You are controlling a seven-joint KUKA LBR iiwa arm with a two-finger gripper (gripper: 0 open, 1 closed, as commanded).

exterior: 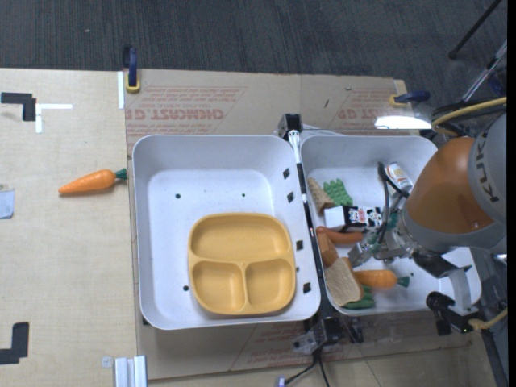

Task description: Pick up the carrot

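Robot lab: cardboard-covered bench (64,256), clamps (130,69), tape marks (20,103), two white bins (153,240), cables (472,107), toy food.

One fixed overhead camera, slanted down on both bins (161,216), arm (451,192) from right.

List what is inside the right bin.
The right bin holds a carrot beside the claw, a slice of bread, a green piece and other small items. The arm covers its right part.
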